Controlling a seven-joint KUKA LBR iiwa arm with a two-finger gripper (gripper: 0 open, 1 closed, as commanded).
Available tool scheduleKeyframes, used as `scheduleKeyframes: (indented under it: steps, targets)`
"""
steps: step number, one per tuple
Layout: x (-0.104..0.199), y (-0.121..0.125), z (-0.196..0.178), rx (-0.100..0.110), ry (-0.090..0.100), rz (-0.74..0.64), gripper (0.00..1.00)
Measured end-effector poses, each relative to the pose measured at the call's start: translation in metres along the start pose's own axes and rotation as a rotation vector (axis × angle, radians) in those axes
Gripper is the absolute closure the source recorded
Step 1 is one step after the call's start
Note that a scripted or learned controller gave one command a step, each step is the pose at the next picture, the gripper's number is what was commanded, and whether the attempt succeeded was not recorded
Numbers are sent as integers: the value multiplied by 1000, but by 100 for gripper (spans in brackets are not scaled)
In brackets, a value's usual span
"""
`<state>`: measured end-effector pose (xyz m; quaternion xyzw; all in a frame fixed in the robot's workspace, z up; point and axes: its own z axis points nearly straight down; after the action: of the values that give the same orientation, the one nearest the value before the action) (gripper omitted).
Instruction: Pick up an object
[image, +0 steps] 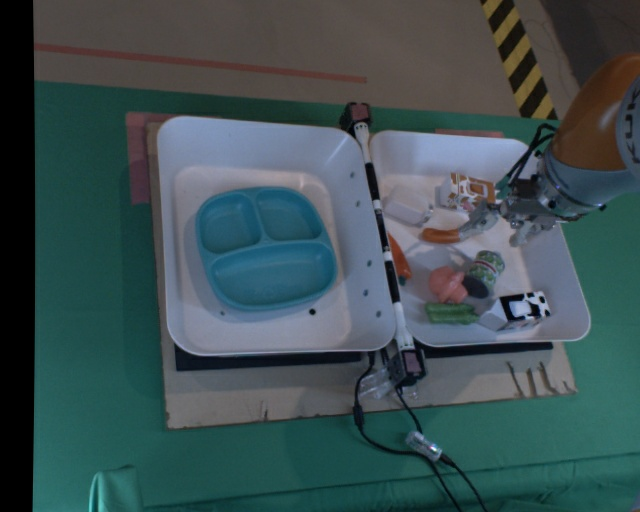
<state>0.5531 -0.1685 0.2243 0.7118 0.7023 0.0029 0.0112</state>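
Right bin (560, 290), centre right of frame: small toys, clustered. Gripper (505, 222) at the bin's upper right, arm entering from the right edge, wrist angled down-left; fingers spread, nothing between them. Nearest item: sausage (441, 236), just left of the fingertips, long axis roughly left-right. Can (484, 272) lies below the gripper, possibly equally close; the slant blurs depth.

We see a robotics lab or test cell rather than a home. Yellow-and-black hazard tape (520, 55) marks the concrete floor, a green mat (90, 300) covers the bench, two white bins (260, 140) sit on taped-down cardboard (250, 410), and loose cables (420, 445) trail from a bar between the bins.
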Motion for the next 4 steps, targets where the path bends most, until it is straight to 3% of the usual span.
scheduleKeyframes:
  steps: [1,2,3,4]
  targets:
    - [-2,9,35,17,9,-9,0]
    - [-4,10,23,10,4,-6,100]
    - [-4,10,23,11,4,-6,0]
    - [-5,12,11,6,2,-3,100]
